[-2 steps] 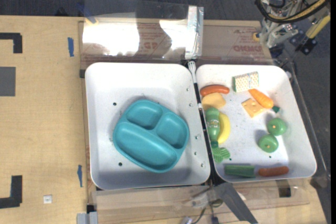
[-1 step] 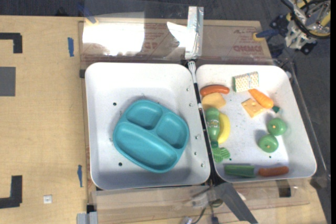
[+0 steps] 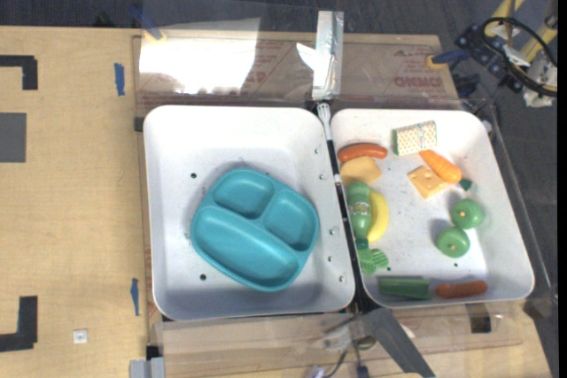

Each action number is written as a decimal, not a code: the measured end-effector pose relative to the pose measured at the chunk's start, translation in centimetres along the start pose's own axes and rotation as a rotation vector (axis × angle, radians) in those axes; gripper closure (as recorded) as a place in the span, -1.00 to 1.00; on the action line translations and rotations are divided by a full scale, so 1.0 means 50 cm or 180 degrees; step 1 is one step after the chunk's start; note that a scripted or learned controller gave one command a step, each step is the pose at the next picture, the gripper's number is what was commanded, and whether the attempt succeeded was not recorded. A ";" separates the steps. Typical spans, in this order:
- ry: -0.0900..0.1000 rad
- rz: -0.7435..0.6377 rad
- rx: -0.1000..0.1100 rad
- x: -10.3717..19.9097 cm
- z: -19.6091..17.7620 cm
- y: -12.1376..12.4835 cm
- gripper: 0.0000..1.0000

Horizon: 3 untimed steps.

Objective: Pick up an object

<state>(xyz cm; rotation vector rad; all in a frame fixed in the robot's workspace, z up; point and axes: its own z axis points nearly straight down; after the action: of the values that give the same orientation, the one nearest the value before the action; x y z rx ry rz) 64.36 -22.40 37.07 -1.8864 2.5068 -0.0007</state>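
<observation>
Where the toys lie: right bin [image 3: 500, 157]; carrot [image 3: 440, 165] far, banana [image 3: 378, 218] by its left wall
Left bin [image 3: 168, 146]: teal divided plate [image 3: 255, 227]
Gripper: grip cannot be told

The left bin [image 3: 168, 217] is white, and so is the right bin [image 3: 496, 190]. In the left one sits a blue-green tray [image 3: 255, 228]. The right one has lots of bright toy food. There is a red sausage [image 3: 363, 151] and an orange-yellow piece [image 3: 360, 170] under it. The banana [image 3: 379, 217] is yellow. The carrot [image 3: 440, 165] is orange with a green end. A cracker [image 3: 425, 181] is orange-yellow with little dots. A pale block [image 3: 415, 137] has a checked pattern. Two round fruits [image 3: 468, 213] are green. A long green piece [image 3: 403, 286] lies by a red-brown one [image 3: 462, 288]. The counter [image 3: 62, 190] is light brown, with black marks and bits of blue tape [image 3: 119, 79].
</observation>
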 end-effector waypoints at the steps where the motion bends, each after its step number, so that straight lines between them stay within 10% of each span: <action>1: -0.0004 -0.1265 0.0018 -0.012 -0.026 -0.023 1.00; 3: -0.0017 -0.2789 -0.0019 -0.035 0.169 -0.038 1.00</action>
<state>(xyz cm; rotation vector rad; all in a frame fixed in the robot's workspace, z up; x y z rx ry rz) 66.69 -21.21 28.64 -2.7717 1.4698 0.0085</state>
